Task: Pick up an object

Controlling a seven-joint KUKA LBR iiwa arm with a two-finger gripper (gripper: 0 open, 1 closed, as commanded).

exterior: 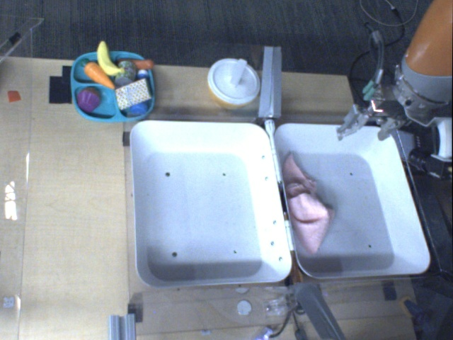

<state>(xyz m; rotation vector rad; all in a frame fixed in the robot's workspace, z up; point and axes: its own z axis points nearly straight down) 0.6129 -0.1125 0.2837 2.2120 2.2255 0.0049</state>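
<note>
Two white bins side by side on the surface: left bin [202,204] and right bin [354,211], touching along a metal divider rail [270,83] that runs up between them. One pink cloth [306,205] is the only pickable item, lying crumpled in the right bin, against that bin's left wall, just beside the divider. One arm [432,41], grey with orange band, comes in above the right bin's upper right corner. One end effector [367,127] sits over the right bin's top rim, well apart from the cloth; its two fingers [348,128] are spread and nothing sits between them, so released. Beyond the bins' far edge: one white round lidded container [233,81] just left of the divider rail, and one blue compartment tray [113,85] further left, holding toy food: one yellow banana [106,59], one orange carrot [98,74], one purple piece [88,99], plus a few small items too small to tell. One black patch [60,88] just left of the tray, one small red mark [13,96] further left again.
</note>
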